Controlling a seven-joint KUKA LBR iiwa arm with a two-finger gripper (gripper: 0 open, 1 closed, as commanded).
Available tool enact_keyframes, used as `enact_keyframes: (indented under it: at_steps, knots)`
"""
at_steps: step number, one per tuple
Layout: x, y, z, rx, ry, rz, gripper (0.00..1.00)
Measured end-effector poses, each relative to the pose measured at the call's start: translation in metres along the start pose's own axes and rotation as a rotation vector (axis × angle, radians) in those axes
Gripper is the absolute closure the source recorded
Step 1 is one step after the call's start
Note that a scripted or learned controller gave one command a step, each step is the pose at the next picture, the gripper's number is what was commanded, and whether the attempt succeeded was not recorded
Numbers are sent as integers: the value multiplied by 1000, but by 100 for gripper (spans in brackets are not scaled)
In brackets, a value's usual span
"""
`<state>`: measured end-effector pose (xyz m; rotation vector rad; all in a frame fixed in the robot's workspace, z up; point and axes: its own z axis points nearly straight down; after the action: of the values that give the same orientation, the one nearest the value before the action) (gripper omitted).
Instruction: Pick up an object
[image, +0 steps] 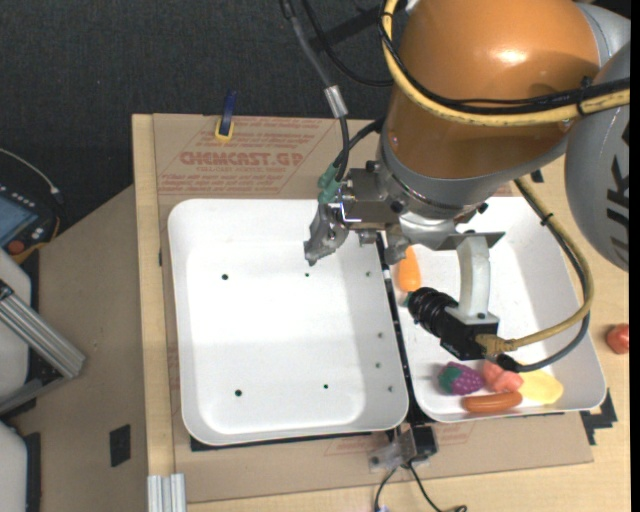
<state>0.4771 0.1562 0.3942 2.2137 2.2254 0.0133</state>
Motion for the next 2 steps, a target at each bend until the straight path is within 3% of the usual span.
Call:
enact_keyframes:
  at_steps: [1, 2]
  knots:
    - [-33, 16, 65, 14, -6, 9, 0]
    - [9, 2, -13, 3, -2, 2, 0]
